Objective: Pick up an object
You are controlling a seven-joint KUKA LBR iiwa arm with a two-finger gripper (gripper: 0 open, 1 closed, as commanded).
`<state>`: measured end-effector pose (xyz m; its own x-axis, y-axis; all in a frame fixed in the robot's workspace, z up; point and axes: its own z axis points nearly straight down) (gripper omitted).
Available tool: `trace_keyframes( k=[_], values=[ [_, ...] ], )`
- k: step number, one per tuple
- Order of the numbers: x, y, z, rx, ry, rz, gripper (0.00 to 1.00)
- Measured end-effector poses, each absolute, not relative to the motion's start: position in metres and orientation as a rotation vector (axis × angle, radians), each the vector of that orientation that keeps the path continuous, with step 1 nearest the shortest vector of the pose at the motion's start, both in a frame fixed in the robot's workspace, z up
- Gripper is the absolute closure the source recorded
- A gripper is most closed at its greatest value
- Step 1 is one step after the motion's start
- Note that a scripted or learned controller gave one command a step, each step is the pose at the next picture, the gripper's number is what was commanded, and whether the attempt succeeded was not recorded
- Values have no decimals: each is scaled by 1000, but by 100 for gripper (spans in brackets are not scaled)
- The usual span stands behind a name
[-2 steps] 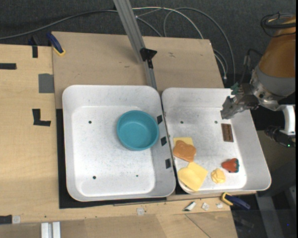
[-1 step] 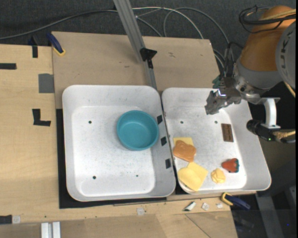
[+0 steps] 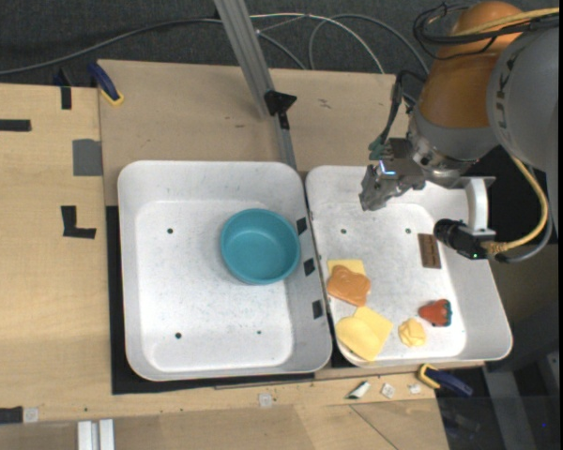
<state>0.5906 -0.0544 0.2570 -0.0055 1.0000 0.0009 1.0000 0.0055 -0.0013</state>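
My gripper [image 3: 379, 191] hangs over the far part of the right bin [image 3: 342, 195], with nothing visible between its fingers. Nearer the front of that bin lie an orange toast-like piece [image 3: 348, 284], a pale yellow wedge [image 3: 365, 332], a small yellow lump [image 3: 412, 332], a red piece [image 3: 435, 313] and a thin brown bar [image 3: 429, 250]. A teal bowl [image 3: 258, 245] stands upright in the left bin [image 3: 145, 251]. All these objects lie apart from the gripper.
A grey metal pole [image 3: 249, 50] slants down from the top to the bins' far edge. Cables [image 3: 291, 31] trail over the dark floor behind the bench. Black tape marks [image 3: 75, 223] lie on the board to the left.
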Motion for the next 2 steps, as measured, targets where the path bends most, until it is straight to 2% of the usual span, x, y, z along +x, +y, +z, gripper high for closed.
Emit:
trace_keyframes(
  k=[2],
  values=[
    [611,32,236,-2214,-2226,2,100]
  ],
)
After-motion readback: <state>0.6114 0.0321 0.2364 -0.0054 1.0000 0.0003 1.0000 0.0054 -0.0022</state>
